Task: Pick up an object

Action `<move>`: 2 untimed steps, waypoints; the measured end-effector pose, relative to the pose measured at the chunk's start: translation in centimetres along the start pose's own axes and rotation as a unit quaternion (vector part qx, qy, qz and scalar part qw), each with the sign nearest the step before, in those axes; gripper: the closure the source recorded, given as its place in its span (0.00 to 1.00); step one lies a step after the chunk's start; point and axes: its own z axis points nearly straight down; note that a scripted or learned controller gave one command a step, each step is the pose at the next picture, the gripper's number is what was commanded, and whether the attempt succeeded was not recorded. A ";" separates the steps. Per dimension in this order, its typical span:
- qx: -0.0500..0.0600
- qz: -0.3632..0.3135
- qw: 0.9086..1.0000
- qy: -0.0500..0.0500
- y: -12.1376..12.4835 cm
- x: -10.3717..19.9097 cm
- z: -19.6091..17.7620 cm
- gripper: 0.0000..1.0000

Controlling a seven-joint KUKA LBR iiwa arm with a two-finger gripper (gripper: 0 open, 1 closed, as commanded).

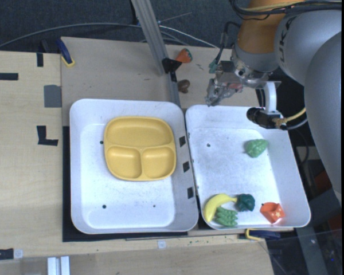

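A: Looking down at the desk (120, 73), you'll find the end effector (217, 96) hanging above the far rim of the right bin (286, 171), with nothing between its fingers that you can make out. Whether they're spread or closed, you can't tell from this angle.

B: So where are your candidates for picking?

A: All in the right bin. A pale green knobbly lump (255, 148) sits alone near the far side, well apart from the rest. Along the near rim, a yellow banana (217, 201) curves against a bumpy green piece (226, 216), a dark teal piece (245, 201) just beside them, and an orange-red piece (272, 211) toward the corner.

B: And the left bin (83, 171)?

A: It carries a smooth yellow divided tray (140, 148), three compartments, glossy plastic. You'd probably judge the lone green lump the easiest target, being uncrowded; the clustered ones leave the fingers little room.
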 end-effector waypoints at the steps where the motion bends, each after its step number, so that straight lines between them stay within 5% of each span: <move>1: 0.000 -0.001 1.000 0.000 0.2 5.8 1.2 1.00; 2: -0.001 -0.001 1.000 0.000 -0.2 10.8 0.3 1.00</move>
